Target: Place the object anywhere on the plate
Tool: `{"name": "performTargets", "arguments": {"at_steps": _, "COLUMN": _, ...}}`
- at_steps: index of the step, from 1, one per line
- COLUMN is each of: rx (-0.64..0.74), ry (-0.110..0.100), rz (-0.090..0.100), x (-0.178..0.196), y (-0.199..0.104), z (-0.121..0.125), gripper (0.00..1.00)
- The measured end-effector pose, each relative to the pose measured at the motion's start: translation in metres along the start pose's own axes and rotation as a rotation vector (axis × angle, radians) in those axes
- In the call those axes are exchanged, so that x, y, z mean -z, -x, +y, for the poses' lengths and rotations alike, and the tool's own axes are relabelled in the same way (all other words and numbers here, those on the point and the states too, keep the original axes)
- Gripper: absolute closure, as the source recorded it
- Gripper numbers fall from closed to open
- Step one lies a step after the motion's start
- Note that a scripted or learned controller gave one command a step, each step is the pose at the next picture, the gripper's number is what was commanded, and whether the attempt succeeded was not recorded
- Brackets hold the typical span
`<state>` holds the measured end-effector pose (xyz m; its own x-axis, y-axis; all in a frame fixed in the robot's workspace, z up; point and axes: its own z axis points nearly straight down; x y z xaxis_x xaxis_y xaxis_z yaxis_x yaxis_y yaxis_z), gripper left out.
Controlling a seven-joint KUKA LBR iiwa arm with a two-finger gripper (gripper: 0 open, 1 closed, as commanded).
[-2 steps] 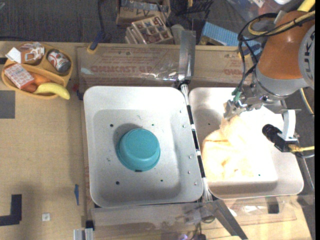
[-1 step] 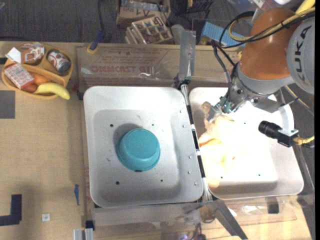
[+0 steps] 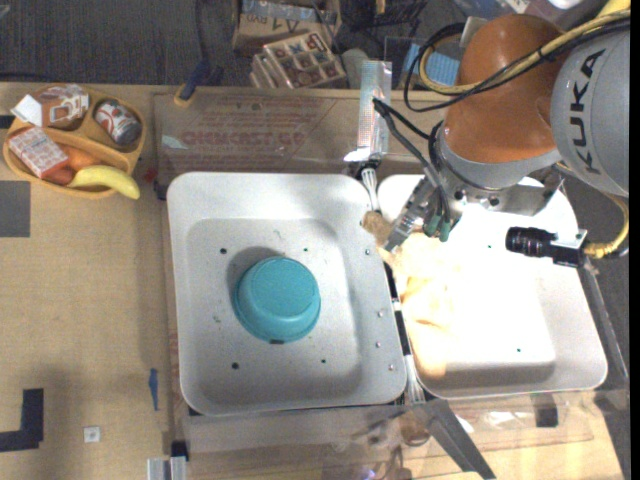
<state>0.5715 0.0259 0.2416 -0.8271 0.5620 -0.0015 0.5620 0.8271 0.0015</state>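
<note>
From above, the arm [image 3: 520, 98] leans in from the right with its gripper [image 3: 420, 218] low over the near-left corner of the right bin [image 3: 560, 368], at the wall between the two bins; I cannot tell how the jaws stand. A teal plate [image 3: 278, 298], turned like a bowl, sits alone mid left bin [image 3: 200, 218]. Pale yellowish stuff [image 3: 425, 293] lies just below the gripper, too washed out to name.

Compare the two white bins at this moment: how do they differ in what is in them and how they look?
The left bin holds a teal dish lying face down near its middle; the right bin has the gripper over its near-left corner. The left bin looks evenly lit; the right bin shows a yellowish glare along its left side. Both are shallow, white and sit side by side.
</note>
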Motion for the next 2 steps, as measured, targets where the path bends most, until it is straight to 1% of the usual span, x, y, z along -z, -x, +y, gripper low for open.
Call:
{"name": "performTargets", "arguments": {"at_steps": 1, "rx": 0.396, "ry": 0.001, "rz": 0.0, "x": -0.0078, "y": -0.031, "z": 0.0374, "gripper": 1.0}}
{"name": "performTargets", "arguments": {"at_steps": 2, "rx": 0.396, "ry": 0.001, "rz": 0.0, "x": -0.0075, "y": -0.0308, "z": 0.0373, "gripper": 0.0}}
